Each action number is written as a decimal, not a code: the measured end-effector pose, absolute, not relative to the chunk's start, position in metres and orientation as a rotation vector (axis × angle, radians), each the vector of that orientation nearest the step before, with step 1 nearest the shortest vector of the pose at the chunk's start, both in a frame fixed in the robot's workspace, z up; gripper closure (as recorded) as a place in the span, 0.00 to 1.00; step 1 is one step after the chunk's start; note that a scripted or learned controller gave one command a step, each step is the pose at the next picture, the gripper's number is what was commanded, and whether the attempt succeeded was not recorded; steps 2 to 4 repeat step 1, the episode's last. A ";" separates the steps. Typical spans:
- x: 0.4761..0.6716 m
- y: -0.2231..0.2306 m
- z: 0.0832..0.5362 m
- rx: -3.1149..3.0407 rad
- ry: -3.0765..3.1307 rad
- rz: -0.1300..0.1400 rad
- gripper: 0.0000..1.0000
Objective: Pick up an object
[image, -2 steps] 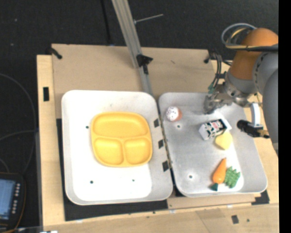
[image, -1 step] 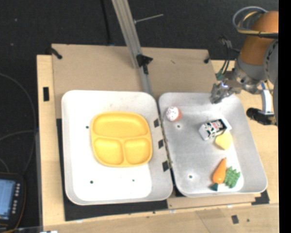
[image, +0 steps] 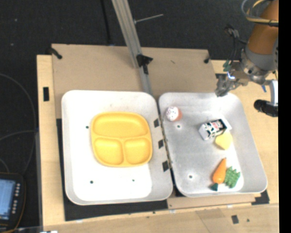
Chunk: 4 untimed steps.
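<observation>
The right bin (image: 194, 178) holds a small pink and white ball (image: 172, 113) near its back left corner. A black-and-white cow-patterned can (image: 213, 129) lies on its side in the middle, touching a yellow wedge-shaped piece (image: 224, 141). An orange carrot with green leaves (image: 223, 174) lies near the front right. My gripper (image: 224, 87) hangs over the bin's back right corner, apart from all the objects. The arm reaches in from the right edge.
The left bin (image: 77, 178) holds a yellow divided plate (image: 121, 138) with three compartments. A metal pole (image: 131, 38) rises slantwise behind the bins. Brown bench surface surrounds both bins. A tablet (image: 2, 198) sits at the lower left.
</observation>
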<state>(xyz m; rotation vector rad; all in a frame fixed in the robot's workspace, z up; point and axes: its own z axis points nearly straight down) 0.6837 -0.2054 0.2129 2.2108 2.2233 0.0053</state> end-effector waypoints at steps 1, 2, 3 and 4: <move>0.688 -0.200 0.260 2.212 2.222 0.005 1.00; 0.688 -0.200 0.260 2.212 2.222 0.005 1.00; 0.688 -0.200 0.260 2.212 2.222 0.005 1.00; 0.688 -0.200 0.260 2.212 2.222 0.005 1.00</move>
